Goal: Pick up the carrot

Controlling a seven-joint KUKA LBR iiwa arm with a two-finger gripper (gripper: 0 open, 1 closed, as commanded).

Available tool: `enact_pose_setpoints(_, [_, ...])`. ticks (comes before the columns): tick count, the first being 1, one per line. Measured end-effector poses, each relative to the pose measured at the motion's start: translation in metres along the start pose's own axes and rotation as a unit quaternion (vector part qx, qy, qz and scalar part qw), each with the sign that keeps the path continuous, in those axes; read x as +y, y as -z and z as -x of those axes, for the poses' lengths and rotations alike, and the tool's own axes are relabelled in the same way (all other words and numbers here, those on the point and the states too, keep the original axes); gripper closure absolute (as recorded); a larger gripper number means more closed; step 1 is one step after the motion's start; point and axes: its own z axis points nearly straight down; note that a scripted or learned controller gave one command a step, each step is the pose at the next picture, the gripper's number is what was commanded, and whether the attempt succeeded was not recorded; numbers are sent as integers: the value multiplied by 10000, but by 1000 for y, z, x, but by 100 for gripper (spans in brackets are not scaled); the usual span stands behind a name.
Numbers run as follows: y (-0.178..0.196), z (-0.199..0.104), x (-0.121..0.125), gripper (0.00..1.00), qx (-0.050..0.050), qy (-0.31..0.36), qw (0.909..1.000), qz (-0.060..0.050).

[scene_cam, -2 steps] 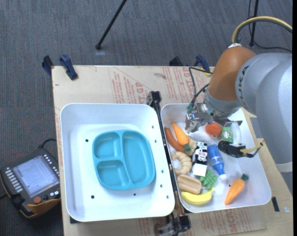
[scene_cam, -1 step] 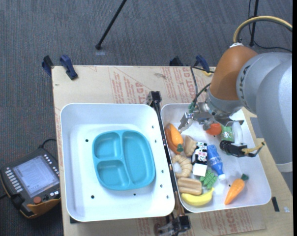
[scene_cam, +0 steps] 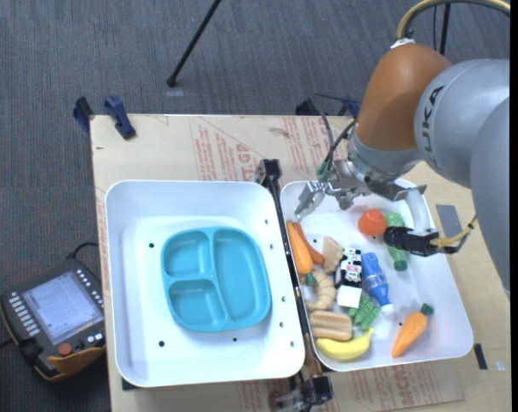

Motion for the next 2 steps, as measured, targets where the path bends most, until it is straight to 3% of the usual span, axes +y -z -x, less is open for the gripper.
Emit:
enact_pose_setpoints(1, [-87, 43, -67, 0, -4, -1, 10000, -20])
enact_pose_setpoints(2, [-38, 120, -150, 0, 0, 288, 9996, -7])
